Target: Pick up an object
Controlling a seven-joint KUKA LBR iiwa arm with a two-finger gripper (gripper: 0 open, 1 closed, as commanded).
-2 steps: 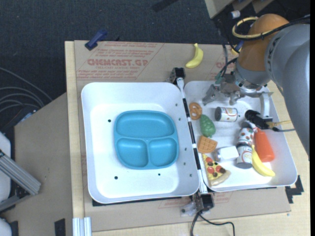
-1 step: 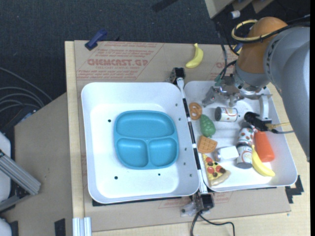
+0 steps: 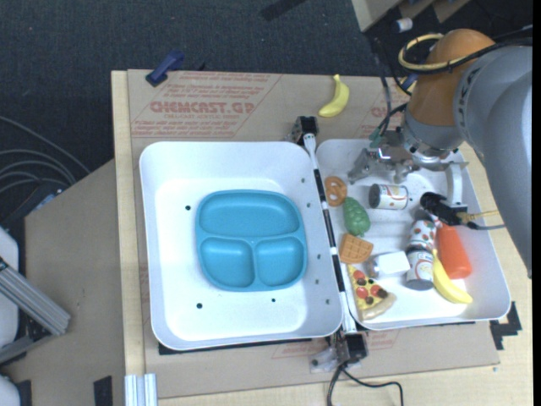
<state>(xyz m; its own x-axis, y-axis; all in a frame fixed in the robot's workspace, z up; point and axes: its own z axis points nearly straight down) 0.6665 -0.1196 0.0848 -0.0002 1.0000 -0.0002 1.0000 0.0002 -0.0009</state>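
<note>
The gripper (image 3: 382, 161) hangs low over the right bin's (image 3: 486, 307) upper end; open or shut, can't tell. Nearest the frame's bottom, pizza slice (image 3: 372, 293) and banana (image 3: 450, 288), then pickle (image 3: 357, 217), then small can (image 3: 390, 197) just under the gripper, likeliest target.

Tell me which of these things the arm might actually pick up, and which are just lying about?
Job: gripper; in the right bin: pretzel, small can, pickle, waffle, pizza slice, tall can, carrot, banana.

Lying about: blue tray in the left bin, second banana and blue clip on the board.
</note>
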